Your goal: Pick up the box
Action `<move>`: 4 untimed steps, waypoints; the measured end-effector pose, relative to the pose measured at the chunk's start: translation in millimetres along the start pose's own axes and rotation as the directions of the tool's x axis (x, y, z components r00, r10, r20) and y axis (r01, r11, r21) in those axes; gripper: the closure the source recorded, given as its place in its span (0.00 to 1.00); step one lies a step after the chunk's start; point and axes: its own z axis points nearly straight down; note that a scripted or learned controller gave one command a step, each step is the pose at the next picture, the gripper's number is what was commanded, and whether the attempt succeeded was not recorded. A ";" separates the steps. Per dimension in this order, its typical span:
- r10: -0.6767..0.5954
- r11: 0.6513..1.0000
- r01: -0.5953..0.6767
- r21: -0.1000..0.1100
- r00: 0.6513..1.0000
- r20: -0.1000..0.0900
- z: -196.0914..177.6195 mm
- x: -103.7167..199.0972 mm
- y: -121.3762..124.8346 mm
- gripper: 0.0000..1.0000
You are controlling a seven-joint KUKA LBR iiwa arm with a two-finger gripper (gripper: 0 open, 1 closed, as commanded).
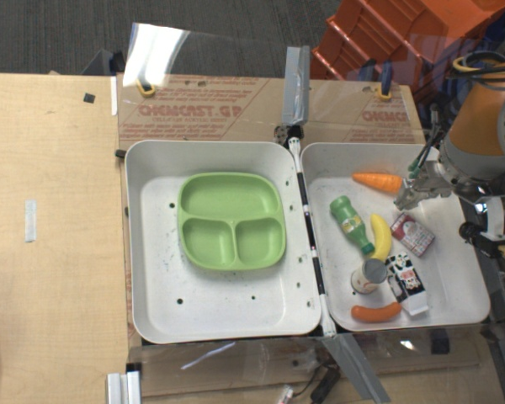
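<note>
Bench top (42,183): bare pale wood at the left, with a small strip of tape on it.
Left bin (143,293): shallow and white, holding a green three-compartment plate (232,220) near its middle.
Cardboard sheet (210,112): printed brown board lying along the far side of both bins.
Right bin (454,310): white, touching the left bin along a central seam, and crowded with small items.
Green bottle (351,222): lying tilted left of centre in the right bin, touching the banana (380,236) beside it.
Can (370,274): just near of the banana; a red sausage-shaped toy (375,313) lies by the near wall.
Carrot (377,182): along the far side of the right bin, its thick end close to the gripper.
Black-and-white carton (406,281): right of the can (a second box-like item, which may confuse the choice of target).
Box (412,234): small red and white packet, right of the banana, resting flat on the bin floor, apart from the fingers.
Gripper (406,197): low over the far right of the bin, between carrot and box; fingers look spread, grasping nothing.
Step in hand: approach to the box.
Advice: shift slightly nearward, centre over the box, align the fingers across its narrow sides, descend clear of the banana and carton, then close.
Room: orange structure (404,19) at far right; dark floor beyond the bench.
</note>
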 end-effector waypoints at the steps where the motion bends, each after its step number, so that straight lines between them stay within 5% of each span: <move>1: 0.000 1.000 0.000 0.000 1.000 0.000 0.0 -0.1 0.0 0.00; 2: 0.033 0.999 -0.033 0.003 0.999 -0.001 9.5 18.3 -52.8 0.00; 3: 0.036 0.999 -0.036 0.003 0.999 -0.001 0.6 17.4 -52.8 1.00; 4: 0.237 0.972 -0.237 0.004 0.972 0.001 -124.9 55.0 -24.1 1.00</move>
